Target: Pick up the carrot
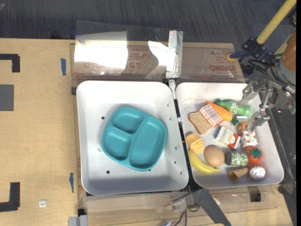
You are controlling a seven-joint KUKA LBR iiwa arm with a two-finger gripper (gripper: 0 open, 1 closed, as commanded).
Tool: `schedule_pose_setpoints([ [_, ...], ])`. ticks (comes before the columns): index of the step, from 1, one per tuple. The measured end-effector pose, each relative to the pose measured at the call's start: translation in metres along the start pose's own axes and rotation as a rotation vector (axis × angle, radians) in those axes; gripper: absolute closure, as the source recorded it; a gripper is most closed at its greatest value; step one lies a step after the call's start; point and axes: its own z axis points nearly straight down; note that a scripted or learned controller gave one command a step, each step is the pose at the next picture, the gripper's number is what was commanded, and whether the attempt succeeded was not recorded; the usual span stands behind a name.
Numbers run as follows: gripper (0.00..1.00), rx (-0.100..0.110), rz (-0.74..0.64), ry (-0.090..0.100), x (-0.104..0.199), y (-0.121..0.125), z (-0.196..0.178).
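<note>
The orange carrot (221,111) lies slanted in the upper middle of the right bin (275,147), between a wafer-like cracker (210,115) and a green piece (239,108). My gripper (254,107) reaches in from the right over the bin's upper right part, just to the right of the green piece. Its two metal fingers (248,92) stand apart, open, with nothing held between them. A short gap separates the gripper from the carrot.
The right bin also holds a bread slice (200,121), a banana (201,164), a round bun (214,155), a small carton (225,135), a green can (236,158) and a tomato (254,155), closely packed. The left bin (89,126) holds a teal divided plate (135,138).
</note>
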Motion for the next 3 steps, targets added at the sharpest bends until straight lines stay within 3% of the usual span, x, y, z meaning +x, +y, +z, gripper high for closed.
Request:
schedule_pose_setpoints([
  [1, 0.0, -0.005, -0.114, 0.008, -0.055, -0.014, 0.12],
  [2, 0.0, 0.0, -0.116, -0.005, -0.062, 0.022, 0.142],
  [3, 1.0, 0.003, -0.119, -0.017, -0.065, 0.024, 0.129],
])
